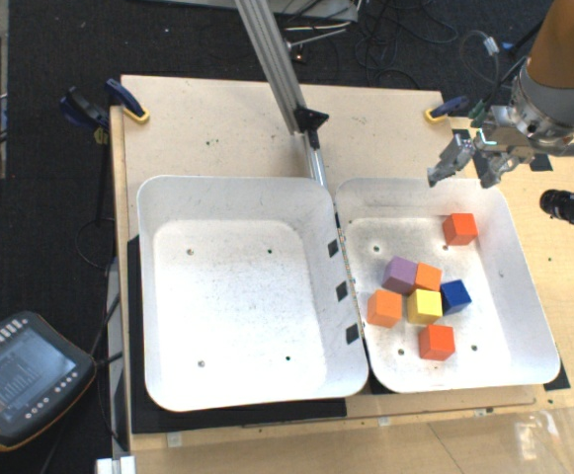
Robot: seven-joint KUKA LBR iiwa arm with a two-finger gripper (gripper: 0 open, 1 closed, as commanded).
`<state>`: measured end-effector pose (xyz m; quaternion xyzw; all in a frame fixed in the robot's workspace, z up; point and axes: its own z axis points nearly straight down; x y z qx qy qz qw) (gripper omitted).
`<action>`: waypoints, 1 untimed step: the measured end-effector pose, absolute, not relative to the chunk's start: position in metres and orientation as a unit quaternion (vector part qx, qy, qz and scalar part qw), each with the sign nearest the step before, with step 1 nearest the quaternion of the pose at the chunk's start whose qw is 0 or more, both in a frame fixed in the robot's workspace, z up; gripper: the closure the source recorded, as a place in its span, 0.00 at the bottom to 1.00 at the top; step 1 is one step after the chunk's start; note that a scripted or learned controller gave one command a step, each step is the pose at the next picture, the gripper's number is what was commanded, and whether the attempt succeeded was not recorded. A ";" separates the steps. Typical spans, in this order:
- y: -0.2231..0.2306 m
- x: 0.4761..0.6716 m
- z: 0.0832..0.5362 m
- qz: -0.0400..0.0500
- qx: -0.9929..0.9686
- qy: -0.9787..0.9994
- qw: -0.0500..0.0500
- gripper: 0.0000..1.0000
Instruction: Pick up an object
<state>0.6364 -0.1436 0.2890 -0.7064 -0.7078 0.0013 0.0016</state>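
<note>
Cubes lie loose in the right shallow white plastic bin (524, 294), none between the fingers of the grey two-finger gripper (461, 171), which hangs spread apart above that bin's far edge. Nearest it sits a lone orange cube (459, 228) by the far right corner. Toward the middle cluster a purple cube (400, 274), small orange cube (428, 276), blue cube (454, 295), yellow cube (424, 306), orange block (385, 308) and red-orange cube (437, 342).

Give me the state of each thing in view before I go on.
gripper: raised over right bin's far edge, open, holding nothing.
lone orange cube: flat, apart from the others.
cluster of cubes: huddled in right bin.
left bin: upright on bench.
</note>
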 end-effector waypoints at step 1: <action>-0.143 0.637 0.292 0.000 -0.706 -0.708 0.000 0.00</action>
